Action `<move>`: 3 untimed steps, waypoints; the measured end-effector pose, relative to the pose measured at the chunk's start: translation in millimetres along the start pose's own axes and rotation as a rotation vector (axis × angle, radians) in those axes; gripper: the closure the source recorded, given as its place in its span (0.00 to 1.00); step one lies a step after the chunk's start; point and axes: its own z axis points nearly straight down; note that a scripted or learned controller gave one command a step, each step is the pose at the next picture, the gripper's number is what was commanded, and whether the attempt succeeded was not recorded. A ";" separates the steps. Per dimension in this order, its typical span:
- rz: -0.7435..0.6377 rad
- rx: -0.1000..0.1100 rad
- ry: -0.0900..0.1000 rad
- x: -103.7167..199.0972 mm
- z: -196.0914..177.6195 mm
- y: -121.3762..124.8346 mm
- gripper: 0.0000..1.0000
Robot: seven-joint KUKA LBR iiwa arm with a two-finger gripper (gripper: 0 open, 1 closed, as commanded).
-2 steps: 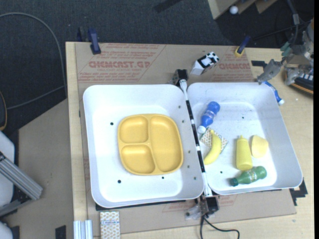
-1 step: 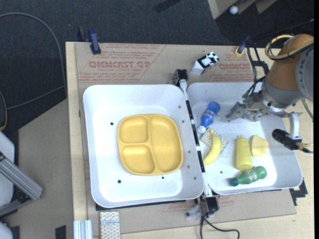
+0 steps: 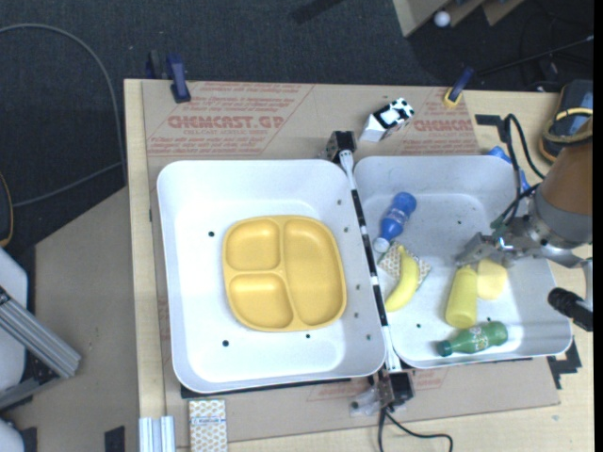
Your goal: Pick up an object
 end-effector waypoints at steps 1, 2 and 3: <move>0.002 -0.002 -0.006 80.8 1.2 -46.2 0.00; 0.003 -0.005 -0.007 80.4 -8.8 -45.8 1.00; 0.003 -0.005 -0.008 85.4 -112.1 -62.7 1.00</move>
